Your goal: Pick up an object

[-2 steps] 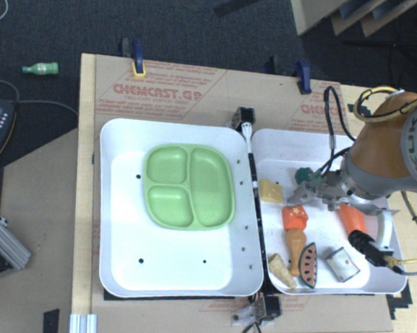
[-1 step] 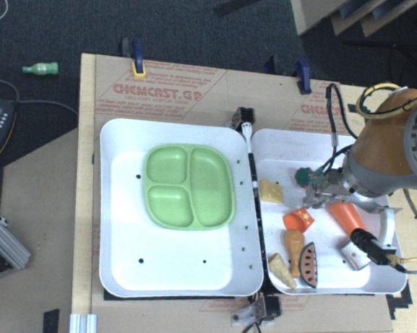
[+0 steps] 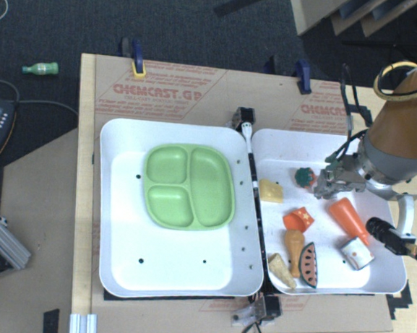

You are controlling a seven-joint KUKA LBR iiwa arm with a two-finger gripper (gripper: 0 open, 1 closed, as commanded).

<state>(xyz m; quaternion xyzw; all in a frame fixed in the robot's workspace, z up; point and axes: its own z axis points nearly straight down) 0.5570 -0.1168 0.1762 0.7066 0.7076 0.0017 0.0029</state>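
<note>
Gripper (image 3: pixel 328 181) is low over the right bin (image 3: pixel 383 282), near its back. Whether its fingers are spread or pressed together cannot be told — they are too small and dark. A dark green object (image 3: pixel 305 176) lies just beside the fingers, on their left; contact unclear. An orange carrot-like piece (image 3: pixel 349 216) lies just below. Left bin (image 3: pixel 113 255) — 1 green divided plate (image 3: pixel 190 187).

Red "CHEMCAST", seemingly "GP", on bench board (image 3: pixel 165 86)

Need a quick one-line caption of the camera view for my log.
Gripper poised in right bin near green toy; green divided plate in left bin.
</note>
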